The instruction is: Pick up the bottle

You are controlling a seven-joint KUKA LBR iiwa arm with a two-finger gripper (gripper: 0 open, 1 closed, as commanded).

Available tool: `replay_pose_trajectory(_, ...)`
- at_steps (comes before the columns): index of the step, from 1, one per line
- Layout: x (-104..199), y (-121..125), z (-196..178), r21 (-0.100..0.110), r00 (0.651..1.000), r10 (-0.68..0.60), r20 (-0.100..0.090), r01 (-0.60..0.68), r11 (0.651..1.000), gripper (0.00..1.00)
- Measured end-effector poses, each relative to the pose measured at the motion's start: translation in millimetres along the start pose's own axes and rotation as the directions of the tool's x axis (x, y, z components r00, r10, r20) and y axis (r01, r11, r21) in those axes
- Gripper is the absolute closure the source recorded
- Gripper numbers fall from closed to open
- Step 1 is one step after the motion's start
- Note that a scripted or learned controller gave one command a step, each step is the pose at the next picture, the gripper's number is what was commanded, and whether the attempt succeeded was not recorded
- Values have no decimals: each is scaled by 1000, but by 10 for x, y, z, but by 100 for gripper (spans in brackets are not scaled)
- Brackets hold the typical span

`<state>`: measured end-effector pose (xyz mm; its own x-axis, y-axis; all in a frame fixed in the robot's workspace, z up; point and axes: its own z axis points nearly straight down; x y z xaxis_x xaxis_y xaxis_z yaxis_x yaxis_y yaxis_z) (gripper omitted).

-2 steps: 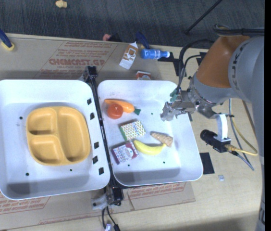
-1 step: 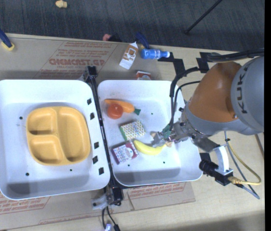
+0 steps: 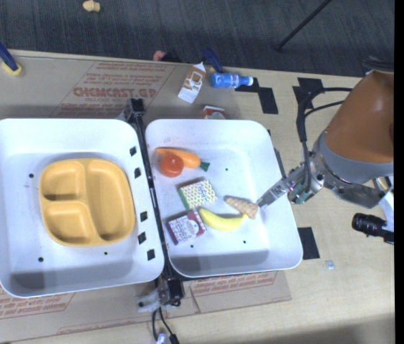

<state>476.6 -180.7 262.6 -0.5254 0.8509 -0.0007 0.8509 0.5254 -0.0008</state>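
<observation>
A small blue bottle (image 3: 229, 81) lies on its side on the bench behind the right bin (image 3: 281, 228), outside both bins. My gripper (image 3: 262, 200) reaches into the right bin from the right, low over its floor. Its tip is right beside a tan waffle cone (image 3: 241, 206) and far from the bottle. The grey arm with its orange band (image 3: 363, 120) hangs over the bench to the right of the bin.
The right bin holds a carrot (image 3: 182, 156), a red tomato (image 3: 171, 165), a green patterned packet (image 3: 197, 192), a banana (image 3: 221, 221) and a red-and-white packet (image 3: 185, 227). A yellow divided plate (image 3: 87, 199) sits in the left bin (image 3: 8, 264). A small carton (image 3: 191, 84) lies near the bottle.
</observation>
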Motion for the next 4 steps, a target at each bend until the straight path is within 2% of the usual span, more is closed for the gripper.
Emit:
replay_pose_trajectory(1, -257, -161, 148, 0, 940, -340, -3, 340, 940, 100)
replay_pose_trajectory(2, 0, -3, 647, 2, 999, -32, -4, 32, 999, 100)
replay_pose_trajectory(3, -256, -159, 730, 0, 905, -425, -2, 425, 905, 100)
replay_pose_trajectory(4, -109, -66, 640, -1, 787, -617, -2, 617, 787, 100)
